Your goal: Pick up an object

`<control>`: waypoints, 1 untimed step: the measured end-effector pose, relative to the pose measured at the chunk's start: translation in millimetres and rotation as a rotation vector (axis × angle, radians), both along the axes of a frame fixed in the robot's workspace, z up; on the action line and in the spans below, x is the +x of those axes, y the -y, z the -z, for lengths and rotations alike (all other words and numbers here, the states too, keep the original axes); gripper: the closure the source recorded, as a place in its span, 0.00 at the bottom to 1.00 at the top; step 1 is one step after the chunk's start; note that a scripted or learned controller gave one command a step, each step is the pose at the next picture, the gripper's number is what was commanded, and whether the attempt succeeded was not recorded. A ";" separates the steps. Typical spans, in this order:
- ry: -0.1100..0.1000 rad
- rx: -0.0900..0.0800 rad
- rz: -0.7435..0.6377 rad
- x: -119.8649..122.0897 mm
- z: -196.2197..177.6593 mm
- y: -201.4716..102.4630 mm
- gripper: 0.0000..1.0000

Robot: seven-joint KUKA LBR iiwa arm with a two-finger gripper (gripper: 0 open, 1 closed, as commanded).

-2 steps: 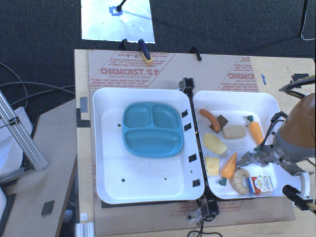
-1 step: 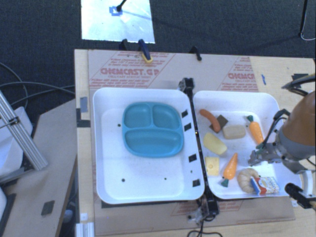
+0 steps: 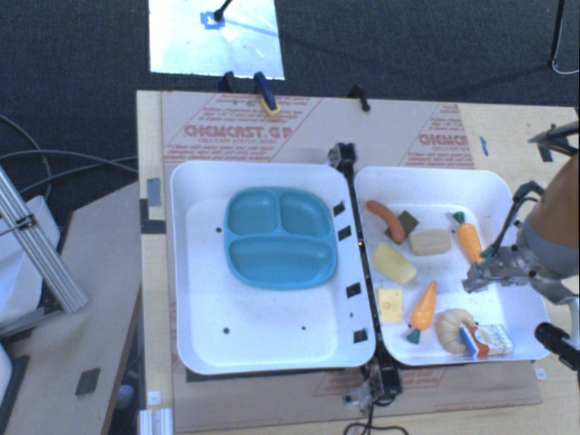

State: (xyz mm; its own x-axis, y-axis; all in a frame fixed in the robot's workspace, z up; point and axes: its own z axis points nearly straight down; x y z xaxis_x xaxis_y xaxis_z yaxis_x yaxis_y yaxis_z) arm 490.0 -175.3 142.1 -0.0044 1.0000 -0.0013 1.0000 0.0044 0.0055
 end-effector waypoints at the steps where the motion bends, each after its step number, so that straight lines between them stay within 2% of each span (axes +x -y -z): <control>1: 0.002 -0.002 0.001 7.8 -55.1 8.9 1.00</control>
